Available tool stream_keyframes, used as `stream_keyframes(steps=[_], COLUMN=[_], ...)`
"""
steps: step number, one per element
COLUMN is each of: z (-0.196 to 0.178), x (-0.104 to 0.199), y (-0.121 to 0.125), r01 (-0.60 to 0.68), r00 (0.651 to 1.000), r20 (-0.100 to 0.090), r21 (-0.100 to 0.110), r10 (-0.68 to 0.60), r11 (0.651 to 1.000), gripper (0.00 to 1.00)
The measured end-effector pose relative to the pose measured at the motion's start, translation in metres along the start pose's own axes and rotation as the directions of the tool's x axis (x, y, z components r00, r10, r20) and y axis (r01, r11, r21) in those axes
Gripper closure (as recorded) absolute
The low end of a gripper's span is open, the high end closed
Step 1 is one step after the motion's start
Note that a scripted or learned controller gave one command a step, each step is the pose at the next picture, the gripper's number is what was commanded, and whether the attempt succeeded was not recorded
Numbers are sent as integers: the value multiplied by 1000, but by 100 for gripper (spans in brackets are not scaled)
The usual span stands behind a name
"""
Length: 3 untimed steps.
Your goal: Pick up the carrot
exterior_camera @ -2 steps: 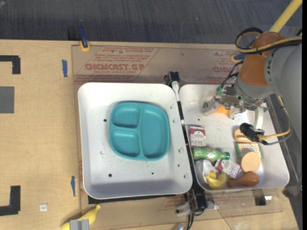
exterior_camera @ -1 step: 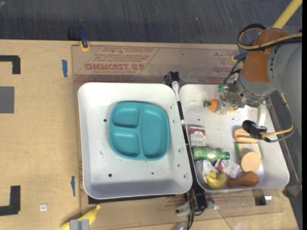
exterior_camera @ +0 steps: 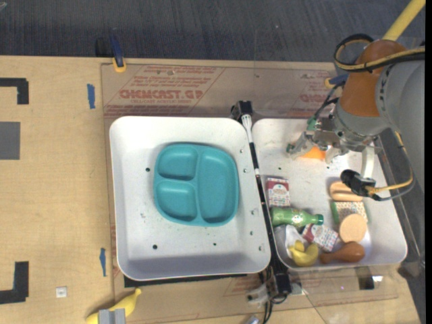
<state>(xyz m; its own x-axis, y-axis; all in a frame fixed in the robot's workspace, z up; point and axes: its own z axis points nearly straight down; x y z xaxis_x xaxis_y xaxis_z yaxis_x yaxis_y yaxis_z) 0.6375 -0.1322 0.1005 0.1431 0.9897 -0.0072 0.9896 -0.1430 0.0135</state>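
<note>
In the camera view, the grey arm with its orange band reaches in from the right and hangs over the far part of the right bin. The pincer points down toward the bin floor, and its fingers stand apart, spread to either side of the carrot. The carrot, a small orange wedge, lies on the bin floor in the far middle of that bin, just under the pincer; whether the fingers touch it cannot be told, and it does not look clamped between them.

The rest of the right bin's contents sit nearer. A small red and white carton lies by the bin's left wall, with a green bottle on its side just near of it. A yellow banana rests in the near left corner beside a small red and white packet. Along the right side lie a hot dog bun, a round tan biscuit and a brown sausage-like piece. A black cable loops from the arm above these.

The left bin holds a teal divided plate at its centre. Both bins stand on a cardboard sheet upon the wooden worktop, which bears black tape marks on its left side. A yellow object lies at the near edge.
</note>
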Motion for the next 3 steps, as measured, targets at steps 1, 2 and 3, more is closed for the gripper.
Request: stream_keyframes(steps=[1, 2, 3], z=[-11, -11, 12], x=[0, 0, 6], y=[2, 1, -18], r01=[2, 2, -95], r00=[1000, 1000, 995], r20=[1, 1, -6], r21=[-7, -5, 9], r10=[-2, -2, 95], r11=[1000, 1000, 995], gripper=[100, 0, 0])
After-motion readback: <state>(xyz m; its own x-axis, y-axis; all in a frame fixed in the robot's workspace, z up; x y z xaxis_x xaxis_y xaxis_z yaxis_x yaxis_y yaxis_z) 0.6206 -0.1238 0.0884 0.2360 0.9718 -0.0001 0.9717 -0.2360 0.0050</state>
